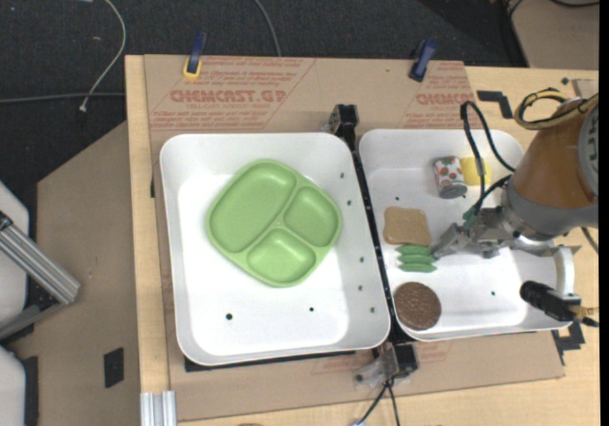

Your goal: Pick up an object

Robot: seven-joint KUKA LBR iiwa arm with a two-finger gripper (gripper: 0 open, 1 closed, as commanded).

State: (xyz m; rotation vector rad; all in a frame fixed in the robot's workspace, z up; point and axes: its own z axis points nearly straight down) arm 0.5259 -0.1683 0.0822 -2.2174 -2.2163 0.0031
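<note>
- 2 white bins sit side by side: the left bin [190, 310] holds a green divided plate [274, 222]; the right bin [495, 315] holds the small items you can choose from.
- Your gripper [445, 245] sits low at the right bin's centre. You cannot tell from this angle whether it is spread or pressed together; the tip is small and blurred, and nothing is visibly pinched in it.
- From the tip, the green pea pod [416, 257] lies just beside it at 8 o'clock, possibly touching, though the view is too coarse to be sure. That looks like the nearest target.
- The tan bread slice [406, 223] lies at 10 o'clock, the brown round cookie [417, 305] at 7 o'clock against the bin's near rim, and the small can [450, 177] at 12 o'clock with a yellow block [473, 168] beside it.
- Risks, as a judgement: the pod is flat and thin, so a close may slide over it; the bread next to it could be nudged or grabbed instead; a descent off-line may just push the pod toward the divider wall.
</note>
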